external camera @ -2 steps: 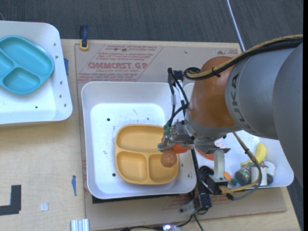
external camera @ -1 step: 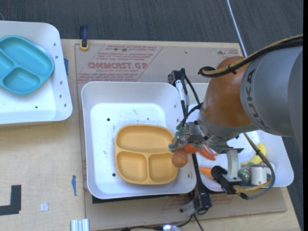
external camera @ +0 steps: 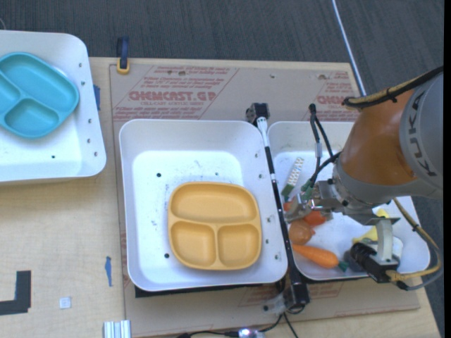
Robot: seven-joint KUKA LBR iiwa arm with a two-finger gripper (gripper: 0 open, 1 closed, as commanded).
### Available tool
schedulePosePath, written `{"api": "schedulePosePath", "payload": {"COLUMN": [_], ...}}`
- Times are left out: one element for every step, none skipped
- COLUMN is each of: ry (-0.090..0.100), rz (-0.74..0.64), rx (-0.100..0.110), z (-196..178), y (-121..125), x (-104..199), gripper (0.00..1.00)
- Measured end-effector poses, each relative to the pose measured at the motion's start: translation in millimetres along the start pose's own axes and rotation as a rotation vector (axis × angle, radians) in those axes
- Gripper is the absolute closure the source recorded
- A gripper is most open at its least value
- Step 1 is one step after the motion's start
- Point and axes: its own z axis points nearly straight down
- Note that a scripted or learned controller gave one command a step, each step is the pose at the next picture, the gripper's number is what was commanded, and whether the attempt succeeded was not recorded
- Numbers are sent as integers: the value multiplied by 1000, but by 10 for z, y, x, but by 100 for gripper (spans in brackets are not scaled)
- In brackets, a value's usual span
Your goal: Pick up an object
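Camera view, looking down at a slant: the gripper is low in the right bin, near its left wall, among small items. Its fingers are hidden in the clutter of metal and cable at the wrist, so how far the claw stands apart, and whether it holds anything, cannot be told. Just below it lies a round orange-brown piece, and nearer the front rim a toy carrot, smooth, tapered, with a green end. A small white printed packet lies toward the back of the same bin. The arm, grey with an orange band, covers the bin's right half.

The left bin, white, shallow, with rounded corners, holds a yellow-orange three-compartment plate, matte plastic, toward its front. Both bins rest on a brown cardboard-like sheet with red print. A third white tray at far left carries a blue divided plate. Dark carpet lies beyond the bench.
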Motion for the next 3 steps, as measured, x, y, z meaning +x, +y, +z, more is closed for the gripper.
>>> {"api": "schedulePosePath", "payload": {"ry": [0,0,0], "rz": [-2,-2,-1], "rx": [-1,-5,3], "z": [3,-103,359], "y": [-3,12,-13], "x": [683,687,1634], "gripper": [100,100,100]}}
